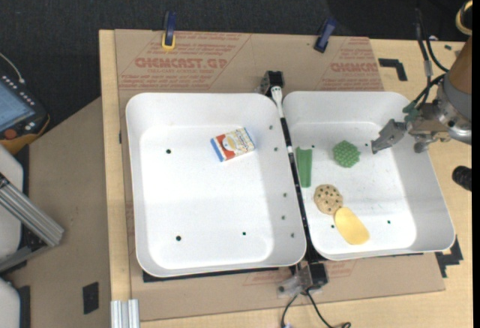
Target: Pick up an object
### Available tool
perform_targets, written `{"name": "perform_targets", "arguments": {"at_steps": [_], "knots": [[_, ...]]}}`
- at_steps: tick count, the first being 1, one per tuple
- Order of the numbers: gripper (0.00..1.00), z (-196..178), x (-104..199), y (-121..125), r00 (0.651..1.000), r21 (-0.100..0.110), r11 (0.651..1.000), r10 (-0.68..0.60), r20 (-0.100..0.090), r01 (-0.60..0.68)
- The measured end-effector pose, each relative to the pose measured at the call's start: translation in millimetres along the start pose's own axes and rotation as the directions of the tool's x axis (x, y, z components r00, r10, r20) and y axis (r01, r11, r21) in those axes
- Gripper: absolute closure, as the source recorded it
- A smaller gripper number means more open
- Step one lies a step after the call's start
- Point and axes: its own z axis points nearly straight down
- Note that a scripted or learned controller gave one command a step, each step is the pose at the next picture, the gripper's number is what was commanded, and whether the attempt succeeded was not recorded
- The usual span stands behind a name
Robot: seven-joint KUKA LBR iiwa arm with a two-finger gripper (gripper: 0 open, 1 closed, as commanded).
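The right bin holds a green knobby ball, a green upright block against its left wall, a round cookie and a yellow oval piece. A small red, white and blue box lies in the left bin. My gripper hangs over the right bin's far right part, a short way to the right of the green ball and apart from it. Nothing shows in its grasp.
A black divider with a clamp runs between the two bins. Blue clips pin the cardboard sheet at the back. The arm's wrist reaches in over the right bin's right rim.
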Motion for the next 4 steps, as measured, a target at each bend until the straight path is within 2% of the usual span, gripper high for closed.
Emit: {"name": "perform_targets", "arguments": {"at_steps": [1,2,3,4], "knots": [[0.0,-125.2,29.3,43.9,1.0,-0.016,1.0,-0.006,0.003,0.006],[1.0,-127.6,27.5,41.3,1.0,-0.004,1.0,-0.002,0.002,0.002],[1.0,-141.2,-44.2,-13.2,1.0,0.001,1.0,0.006,0.0,-0.006],[1.0,-188.0,-40.2,-74.3,1.0,-0.001,1.0,0.001,0.001,-0.001]]}}
